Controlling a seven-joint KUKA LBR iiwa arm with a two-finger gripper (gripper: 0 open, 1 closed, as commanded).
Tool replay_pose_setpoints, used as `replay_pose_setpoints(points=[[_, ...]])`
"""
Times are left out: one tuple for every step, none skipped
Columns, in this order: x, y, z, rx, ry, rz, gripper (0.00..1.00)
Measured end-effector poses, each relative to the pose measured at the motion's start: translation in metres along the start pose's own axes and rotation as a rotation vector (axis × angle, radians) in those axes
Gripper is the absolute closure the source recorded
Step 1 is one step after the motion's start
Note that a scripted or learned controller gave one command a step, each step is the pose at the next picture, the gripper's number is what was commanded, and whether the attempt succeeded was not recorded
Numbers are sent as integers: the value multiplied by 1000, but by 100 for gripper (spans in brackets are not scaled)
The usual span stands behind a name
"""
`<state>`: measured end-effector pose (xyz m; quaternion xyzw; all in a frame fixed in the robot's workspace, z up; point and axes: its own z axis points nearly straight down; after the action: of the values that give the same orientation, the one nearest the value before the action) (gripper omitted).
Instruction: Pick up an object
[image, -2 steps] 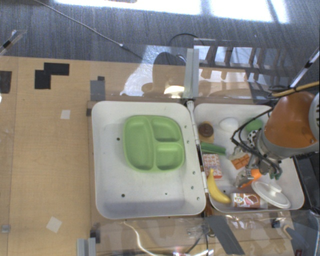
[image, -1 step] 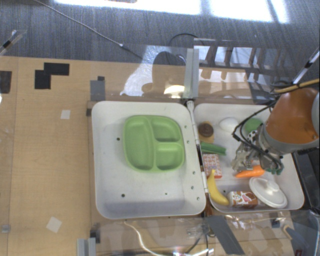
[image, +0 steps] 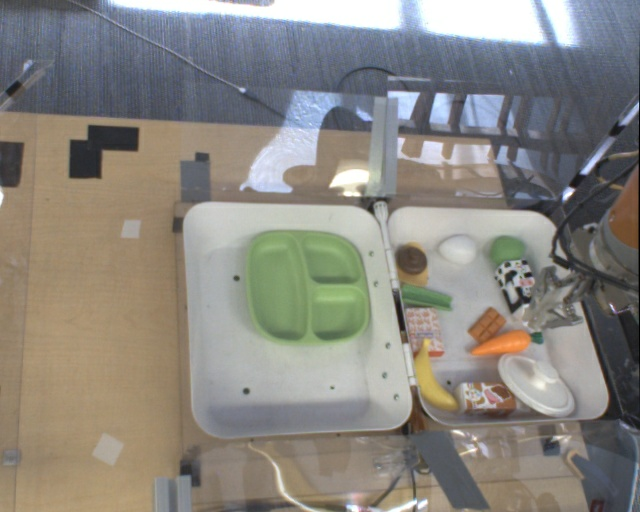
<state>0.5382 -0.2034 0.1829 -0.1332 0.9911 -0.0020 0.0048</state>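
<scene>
A grey robot arm's two-finger gripper (image: 553, 308) hangs low over the right-hand shallow white plastic bin (image: 590, 375), just above the leafy end of a small orange toy carrot (image: 502, 343) that lies near the bin's right side, between a brown waffle-like toy block (image: 486, 324) and a white plastic dish (image: 536, 385). Whether the gripper is parted or closed cannot be told from here; the metal linkage blurs together, and nothing is seen held in it. The carrot looks the nearest candidate: probably light, hard and smooth, so likely to skid or roll if pinched near its tapered tip; a hold across its thicker middle seems safest. Close behind the gripper stands a black-and-white cow-patterned toy (image: 514, 280), which may get nudged. Elsewhere in the bin lie a yellow toy banana (image: 431, 376), a green pea pod (image: 426, 296) and a white egg-shaped piece (image: 459, 249). The left-hand white bin (image: 215, 330) holds a green divided plate (image: 306, 286).
</scene>
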Motion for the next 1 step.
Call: replay_pose_setpoints(points=[[0, 1, 1, -2, 1, -2, 0]])
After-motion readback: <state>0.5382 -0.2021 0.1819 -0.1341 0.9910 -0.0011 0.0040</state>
